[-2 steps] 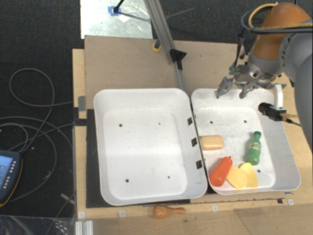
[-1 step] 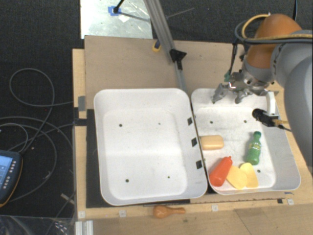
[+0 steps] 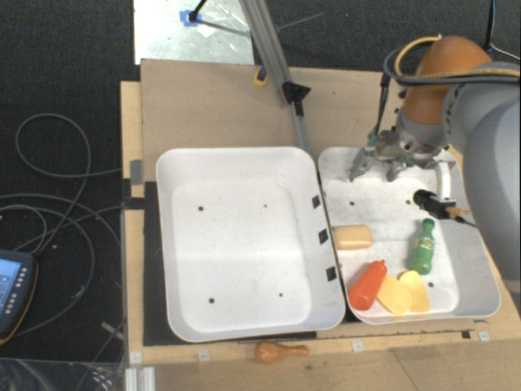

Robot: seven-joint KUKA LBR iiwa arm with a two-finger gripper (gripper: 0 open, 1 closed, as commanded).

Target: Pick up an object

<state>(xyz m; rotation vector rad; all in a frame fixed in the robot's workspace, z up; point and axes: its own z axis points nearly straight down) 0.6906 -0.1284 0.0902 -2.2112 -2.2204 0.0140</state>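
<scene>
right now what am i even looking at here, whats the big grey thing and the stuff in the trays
You are looking down at a slant from one camera fixed above a workbench. The big grey thing with the orange band is a robot arm, reaching in from the right. At its end is a two-finger gripper, its fingers spread, nothing between them, over the back of the right bin.

Two shallow white bins sit side by side. The right one holds a green bottle, a red bottle, a tan block and two yellow pieces. The left bin sits beside it. A small brown object lies on the bench in front of the bins.
</scene>
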